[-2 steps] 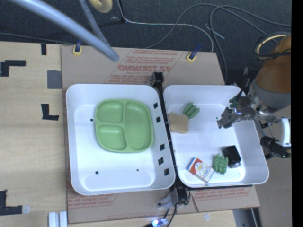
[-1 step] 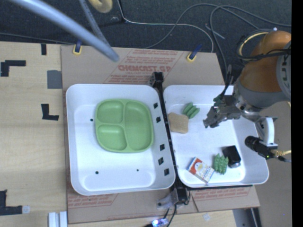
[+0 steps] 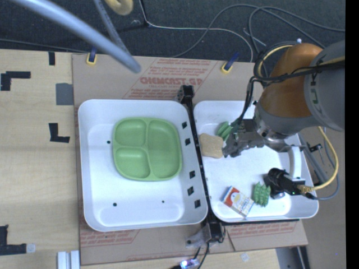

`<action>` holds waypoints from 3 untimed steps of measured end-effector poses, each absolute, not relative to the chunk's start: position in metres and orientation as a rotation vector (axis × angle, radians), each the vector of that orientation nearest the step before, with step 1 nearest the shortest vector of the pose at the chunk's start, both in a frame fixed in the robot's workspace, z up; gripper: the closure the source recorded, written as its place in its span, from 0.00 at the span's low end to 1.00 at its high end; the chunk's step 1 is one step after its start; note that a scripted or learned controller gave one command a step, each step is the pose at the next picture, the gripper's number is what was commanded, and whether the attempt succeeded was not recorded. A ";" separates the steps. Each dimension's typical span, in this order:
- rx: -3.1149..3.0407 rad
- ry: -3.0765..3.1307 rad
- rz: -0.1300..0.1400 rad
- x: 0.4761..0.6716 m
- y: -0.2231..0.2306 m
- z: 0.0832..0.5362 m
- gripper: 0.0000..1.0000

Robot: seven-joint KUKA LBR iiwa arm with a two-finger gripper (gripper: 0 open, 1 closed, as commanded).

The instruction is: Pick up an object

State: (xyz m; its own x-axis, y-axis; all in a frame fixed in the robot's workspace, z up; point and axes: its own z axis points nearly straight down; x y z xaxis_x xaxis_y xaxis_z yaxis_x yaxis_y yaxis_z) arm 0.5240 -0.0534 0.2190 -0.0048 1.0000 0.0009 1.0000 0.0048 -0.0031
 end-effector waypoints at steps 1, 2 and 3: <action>-2.213 -2.228 0.000 0.527 -0.001 0.226 1.00; -2.213 -2.226 0.003 0.509 0.052 0.225 1.00; -2.212 -2.228 0.002 0.508 0.103 0.233 1.00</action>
